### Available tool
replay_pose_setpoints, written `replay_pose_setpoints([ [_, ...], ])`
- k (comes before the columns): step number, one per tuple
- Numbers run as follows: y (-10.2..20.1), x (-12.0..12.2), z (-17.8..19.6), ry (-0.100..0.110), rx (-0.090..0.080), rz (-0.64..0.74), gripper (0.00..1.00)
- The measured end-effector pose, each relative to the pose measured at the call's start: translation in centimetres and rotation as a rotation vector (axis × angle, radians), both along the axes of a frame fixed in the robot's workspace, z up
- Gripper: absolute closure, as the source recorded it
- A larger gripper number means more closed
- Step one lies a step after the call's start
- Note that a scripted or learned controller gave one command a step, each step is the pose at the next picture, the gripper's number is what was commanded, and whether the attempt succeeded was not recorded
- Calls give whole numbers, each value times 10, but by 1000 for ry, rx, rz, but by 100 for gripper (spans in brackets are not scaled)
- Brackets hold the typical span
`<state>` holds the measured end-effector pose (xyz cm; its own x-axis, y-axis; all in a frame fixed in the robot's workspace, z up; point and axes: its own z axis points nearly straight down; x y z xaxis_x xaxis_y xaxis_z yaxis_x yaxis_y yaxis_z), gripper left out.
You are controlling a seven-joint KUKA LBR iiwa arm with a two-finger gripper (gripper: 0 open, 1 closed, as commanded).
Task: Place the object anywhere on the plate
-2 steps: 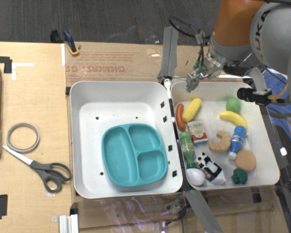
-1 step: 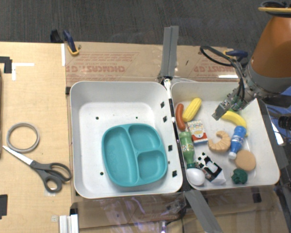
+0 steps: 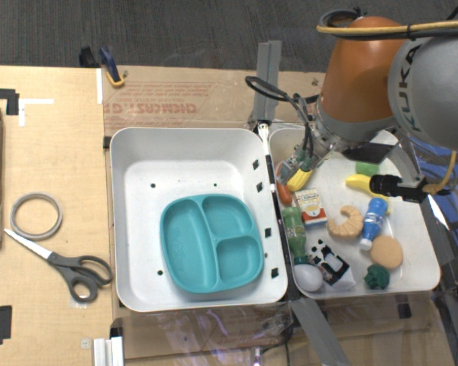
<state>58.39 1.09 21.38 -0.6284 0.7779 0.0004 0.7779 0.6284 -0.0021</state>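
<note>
From my station the biggest thing is the grey arm with its orange band [image 3: 359,67], leaning in over the far edge of the right-hand shallow white bin [image 3: 420,280]; its hand [image 3: 309,158] hangs low by that bin's far left corner, beside a yellow banana-like toy [image 3: 299,178], and I cannot tell whether it is spread or pinching, since the wrist hides it. The left-hand white bin [image 3: 137,166] carries only the teal plastic plate with three compartments [image 3: 211,242], set toward its near edge, I judge so that a drop anywhere over it will land; nothing rests on the plate yet. The task's object must be one of the right bin's clutter: a small orange-and-white carton [image 3: 311,206], a tan croissant toy [image 3: 346,223], a blue-and-white bottle [image 3: 374,219], a tan round bun [image 3: 387,252], a white egg [image 3: 309,278], a green lump [image 3: 378,277]; which one is meant I cannot say.
</note>
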Motion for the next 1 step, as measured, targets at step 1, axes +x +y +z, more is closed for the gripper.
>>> replay_pose_setpoints([
  [1,29,-64,164,-3,-1,52,100],
])
